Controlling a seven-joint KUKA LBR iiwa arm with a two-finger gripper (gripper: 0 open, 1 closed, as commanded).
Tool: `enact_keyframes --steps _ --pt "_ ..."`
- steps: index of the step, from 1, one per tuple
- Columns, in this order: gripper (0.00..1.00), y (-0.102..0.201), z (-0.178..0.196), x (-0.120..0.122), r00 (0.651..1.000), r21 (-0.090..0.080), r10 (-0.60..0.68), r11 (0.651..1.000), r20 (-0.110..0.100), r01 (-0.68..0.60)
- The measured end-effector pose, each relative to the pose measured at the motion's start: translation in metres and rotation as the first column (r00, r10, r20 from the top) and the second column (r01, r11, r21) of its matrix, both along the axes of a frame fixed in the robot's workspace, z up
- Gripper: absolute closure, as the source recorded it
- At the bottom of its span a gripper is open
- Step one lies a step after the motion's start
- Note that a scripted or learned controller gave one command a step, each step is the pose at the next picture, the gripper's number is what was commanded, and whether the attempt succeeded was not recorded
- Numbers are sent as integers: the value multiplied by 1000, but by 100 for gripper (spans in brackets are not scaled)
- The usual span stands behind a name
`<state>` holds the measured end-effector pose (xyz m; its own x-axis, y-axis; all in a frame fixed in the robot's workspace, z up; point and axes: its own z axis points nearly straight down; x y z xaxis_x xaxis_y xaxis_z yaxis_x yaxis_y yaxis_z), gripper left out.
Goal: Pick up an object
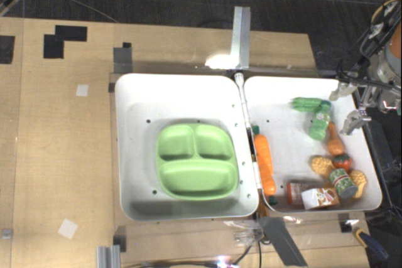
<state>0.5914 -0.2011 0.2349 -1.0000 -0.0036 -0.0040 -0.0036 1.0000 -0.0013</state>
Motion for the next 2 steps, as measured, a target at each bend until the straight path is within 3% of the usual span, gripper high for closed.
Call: enact_keyframes --steps 1,2 --pt "0 -3 -135 -14 1000 -1 25 1000 8 -25" --pt "0 1 -146 -43 1000 -3 14 1000 13 -14"
